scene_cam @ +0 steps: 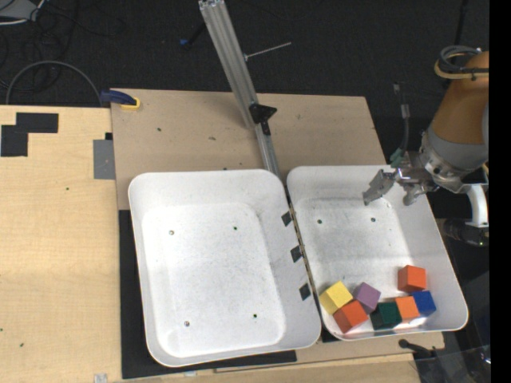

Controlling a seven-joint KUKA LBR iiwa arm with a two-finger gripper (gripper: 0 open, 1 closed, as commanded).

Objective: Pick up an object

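1. Down at the near edge sits the left bin [209, 262], its wide white floor bare, with plenty of room from wall to wall.
2. Beside it, the right bin [363, 222] has open floor across its far half; all its blocks crowd the near right corner.
3. Up at that bin's far right rim hangs the arm [459, 126], its gripper [393, 186] over the rim with fingers spread apart and nothing between them.
4. Blocks, well apart from the gripper: a red block [412, 278] alone by the right wall, then a cluster of yellow [337, 295], purple [367, 295], red-orange [350, 316], green [386, 315], orange [407, 306] and blue [425, 302].
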